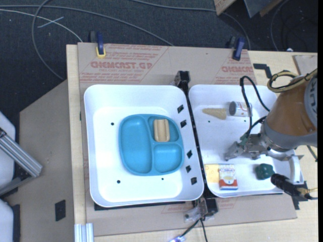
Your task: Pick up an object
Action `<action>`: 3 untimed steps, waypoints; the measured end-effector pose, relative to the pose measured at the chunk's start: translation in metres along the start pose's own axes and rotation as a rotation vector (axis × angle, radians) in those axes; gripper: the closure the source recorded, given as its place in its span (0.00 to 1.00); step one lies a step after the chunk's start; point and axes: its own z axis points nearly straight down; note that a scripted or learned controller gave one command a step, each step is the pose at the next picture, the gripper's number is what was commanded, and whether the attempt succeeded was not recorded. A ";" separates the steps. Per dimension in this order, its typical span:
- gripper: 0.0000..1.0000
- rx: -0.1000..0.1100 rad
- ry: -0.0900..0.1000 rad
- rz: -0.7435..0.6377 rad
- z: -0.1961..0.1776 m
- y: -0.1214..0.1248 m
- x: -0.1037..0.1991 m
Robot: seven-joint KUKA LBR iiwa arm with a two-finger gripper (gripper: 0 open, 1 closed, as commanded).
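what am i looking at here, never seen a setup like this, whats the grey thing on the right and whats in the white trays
This is one picture from a camera fixed above a bench, looking down at a slant. The grey thing with the orange band is a robot arm reaching in from the right. Its gripper, the part that grasps, hangs over the right bin. I see nothing between its fingers.

Two shallow white bins sit side by side. The left bin holds a blue divided plate with a tan block in one compartment. The right bin holds a tan cone beside a small grey cylinder, a yellow, white and red packet near the front, and a dark green lump.

The arm's job is to pick something up.
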 end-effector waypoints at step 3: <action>1.00 -0.014 -0.005 -0.001 -0.125 -0.005 0.007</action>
